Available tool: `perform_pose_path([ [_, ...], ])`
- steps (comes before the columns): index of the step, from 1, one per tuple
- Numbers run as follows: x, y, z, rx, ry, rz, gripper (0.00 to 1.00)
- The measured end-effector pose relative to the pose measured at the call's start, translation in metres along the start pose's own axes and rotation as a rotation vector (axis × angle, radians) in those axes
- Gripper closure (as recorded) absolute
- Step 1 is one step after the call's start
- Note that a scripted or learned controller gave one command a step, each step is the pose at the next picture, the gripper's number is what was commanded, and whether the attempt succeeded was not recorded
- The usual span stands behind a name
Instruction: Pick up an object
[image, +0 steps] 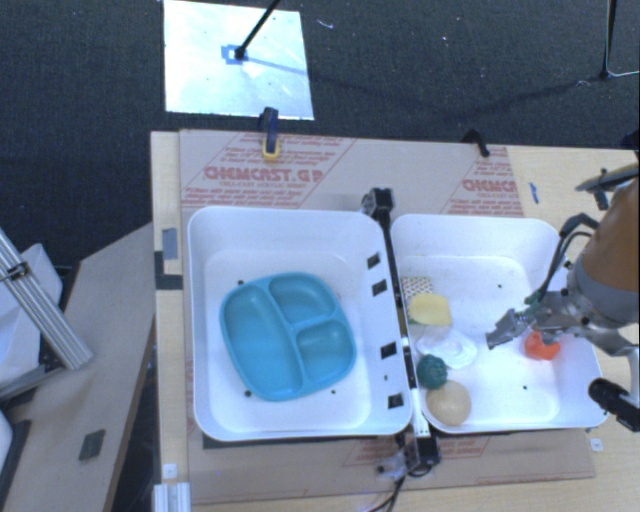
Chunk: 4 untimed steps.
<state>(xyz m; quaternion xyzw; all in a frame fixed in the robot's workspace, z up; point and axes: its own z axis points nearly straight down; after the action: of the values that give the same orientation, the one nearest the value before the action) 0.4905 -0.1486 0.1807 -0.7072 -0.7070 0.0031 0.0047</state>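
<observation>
The end effector (508, 330) hangs over the right bin (470, 232); its opening cannot be judged. An orange object (543, 346) lies just beside it at four o'clock.

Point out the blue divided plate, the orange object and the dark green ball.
blue divided plate (288, 335): camera view, on the ridge where its three compartments meet.
orange object (543, 346): camera view, on its visible top, beside the arm.
dark green ball (432, 371): camera view, on its middle.
</observation>
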Motion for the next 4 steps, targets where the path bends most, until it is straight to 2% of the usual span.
perform_pose_path([
  [1, 0.0, 0.003, -0.006, -0.012, -0.003, -0.003, 0.0],
  [2, -0.003, 0.005, 0.057, -0.007, -0.001, -0.001, 0.0],
  [3, -0.003, 0.006, 0.096, -0.013, -0.002, 0.0, 0.0],
  [4, -0.002, 0.009, 0.083, -0.018, -0.001, -0.001, 1.0],
])
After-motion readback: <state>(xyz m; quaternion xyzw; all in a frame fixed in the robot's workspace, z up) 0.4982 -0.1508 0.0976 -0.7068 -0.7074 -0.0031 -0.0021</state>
